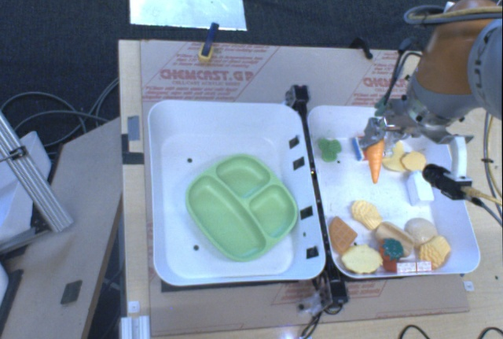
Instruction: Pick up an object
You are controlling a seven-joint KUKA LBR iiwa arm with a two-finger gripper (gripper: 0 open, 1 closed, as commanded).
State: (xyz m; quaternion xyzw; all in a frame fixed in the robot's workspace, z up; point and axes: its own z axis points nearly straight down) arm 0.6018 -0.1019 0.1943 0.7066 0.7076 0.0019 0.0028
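Two white bins sit on a cardboard-covered bench (236,66) over dark carpet. In the right bin (346,196), near its far edge, the gripper (376,133) is clenched on a carrot (375,160).

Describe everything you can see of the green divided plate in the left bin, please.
The green divided plate is pale green and looks like smooth plastic. It is a rounded shape with three compartments: one long one along its lower left side and two smaller ones on its upper right side. It lies flat, right side up, on the floor of the left bin, turned at a slant to the bin walls, somewhat toward the bin's near right part. All three compartments look bare. Nothing but the bin touches it.
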